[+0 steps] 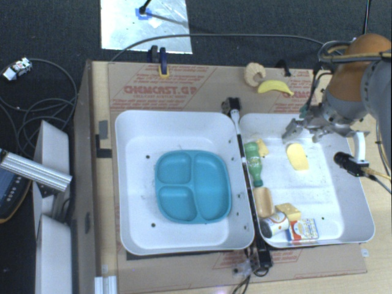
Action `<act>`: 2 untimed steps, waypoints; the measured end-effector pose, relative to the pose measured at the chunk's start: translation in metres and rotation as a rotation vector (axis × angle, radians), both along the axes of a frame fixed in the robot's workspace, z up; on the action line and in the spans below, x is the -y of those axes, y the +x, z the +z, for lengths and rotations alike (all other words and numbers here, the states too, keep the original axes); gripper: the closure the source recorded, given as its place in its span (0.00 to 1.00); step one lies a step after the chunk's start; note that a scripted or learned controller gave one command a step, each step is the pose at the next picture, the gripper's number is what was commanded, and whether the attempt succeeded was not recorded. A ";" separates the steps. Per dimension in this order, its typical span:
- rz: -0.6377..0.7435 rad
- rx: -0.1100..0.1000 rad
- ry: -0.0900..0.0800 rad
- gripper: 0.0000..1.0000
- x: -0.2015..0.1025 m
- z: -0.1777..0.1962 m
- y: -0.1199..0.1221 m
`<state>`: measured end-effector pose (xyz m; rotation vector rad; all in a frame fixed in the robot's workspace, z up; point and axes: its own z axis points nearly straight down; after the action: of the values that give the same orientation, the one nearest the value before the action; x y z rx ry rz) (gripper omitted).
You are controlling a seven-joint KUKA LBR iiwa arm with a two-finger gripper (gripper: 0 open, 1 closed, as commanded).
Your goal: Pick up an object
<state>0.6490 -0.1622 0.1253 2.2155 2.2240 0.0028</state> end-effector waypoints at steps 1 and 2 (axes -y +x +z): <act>-0.002 -0.002 -0.001 0.00 0.021 -0.032 -0.028; -0.003 -0.001 -0.002 0.00 0.045 -0.012 -0.074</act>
<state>0.5750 -0.2070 0.1130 2.2187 2.2200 0.0001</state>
